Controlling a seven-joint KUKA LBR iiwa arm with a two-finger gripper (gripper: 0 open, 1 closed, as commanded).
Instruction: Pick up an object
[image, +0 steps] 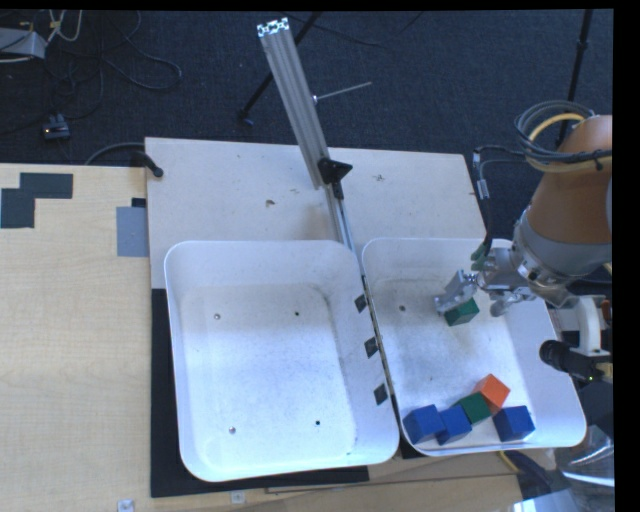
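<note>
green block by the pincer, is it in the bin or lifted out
Cannot tell for sure. The green block sits at the tip of the pincer over the right bin, apart from the blocks clustered at its near edge.

Arm (570, 215): broad orange band on the upper segment, rounded, with a grey collar beneath it. Black and yellow cables loop over the top of the orange section. Wrist assembly below is pale grey metal with dark fittings. Claw (458, 298): small, light grey metal, angular in outline.
</note>
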